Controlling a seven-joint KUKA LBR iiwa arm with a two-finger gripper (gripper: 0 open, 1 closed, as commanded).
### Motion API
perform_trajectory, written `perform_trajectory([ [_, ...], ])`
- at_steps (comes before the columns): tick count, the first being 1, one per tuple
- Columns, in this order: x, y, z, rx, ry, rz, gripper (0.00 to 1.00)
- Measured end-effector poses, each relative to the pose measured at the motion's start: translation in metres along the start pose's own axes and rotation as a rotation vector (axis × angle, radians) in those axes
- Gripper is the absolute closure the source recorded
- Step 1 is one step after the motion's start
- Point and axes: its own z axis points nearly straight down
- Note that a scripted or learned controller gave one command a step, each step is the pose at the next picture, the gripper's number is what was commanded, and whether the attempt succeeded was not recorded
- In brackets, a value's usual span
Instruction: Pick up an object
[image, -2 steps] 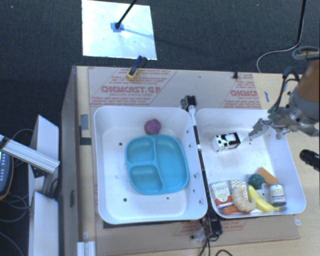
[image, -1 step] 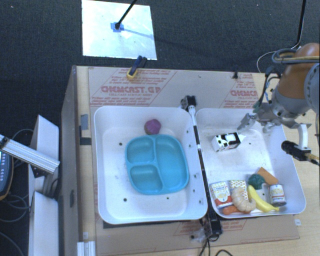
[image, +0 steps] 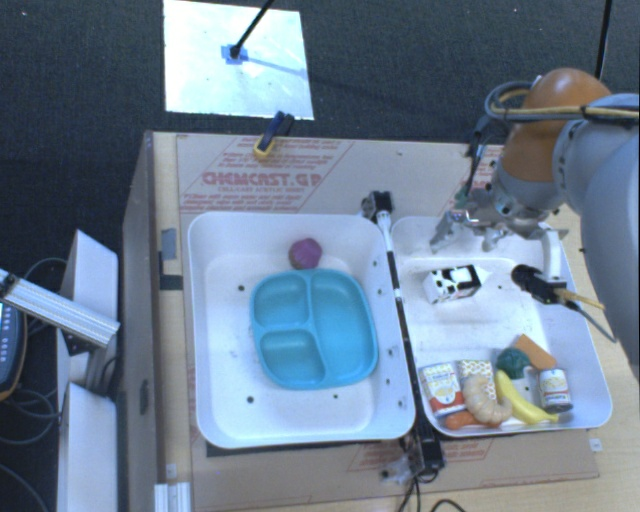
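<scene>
I'm hanging over the far end of the right bin, my gripper just above the floor there with the jaws spread apart and nothing between them. Closest candidate: the black-and-white carton, lying on its side just near of my fingertips. Down in the near right corner sits a tight pile — banana, a small bottle, a snack packet, all touching. Over in the left bin, a blue divided tray and a purple ball at its far edge. Risks, as I judge them: the carton is tipped and boxy, so if I close off-centre it could skid or pivot out. Drop too close to the far wall and a finger may catch the rim. Aim for the pile and I could pinch two things, or none.
</scene>
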Motion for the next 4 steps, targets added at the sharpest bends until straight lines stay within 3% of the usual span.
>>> perform_trajectory([
  [1, -0.011, -0.012, 0.047, 0.003, -0.001, 0.004, 0.0],
  [2, -0.018, 0.0, 0.046, 0.0, -0.001, 0.001, 0.0],
  [3, -0.018, 0.001, 0.035, -0.004, -0.002, -0.002, 1.0],
  [4, -0.018, 0.001, 0.035, -0.003, -0.003, -0.002, 0.0],
])
